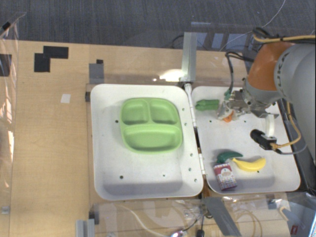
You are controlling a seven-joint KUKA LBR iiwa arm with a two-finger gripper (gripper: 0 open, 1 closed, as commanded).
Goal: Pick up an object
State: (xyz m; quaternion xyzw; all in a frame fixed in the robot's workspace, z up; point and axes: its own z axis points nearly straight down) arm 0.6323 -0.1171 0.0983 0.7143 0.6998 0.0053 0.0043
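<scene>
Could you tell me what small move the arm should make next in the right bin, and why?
Probably a short, straight lift to test the grasp. The claw sits low in the right bin, at a small orange object just right of the green item. Whether the orange piece is actually gripped cannot be told, so raising it slightly would show that. The banana and small carton lie well clear.

Matt pale wooden bench top; smooth white plastic bins, slight sheen. Glossy light-green plastic divided tray. Shiny yellow plastic banana. Brushed grey metal upright bracket. Dark ribbed carpet floor.
</scene>
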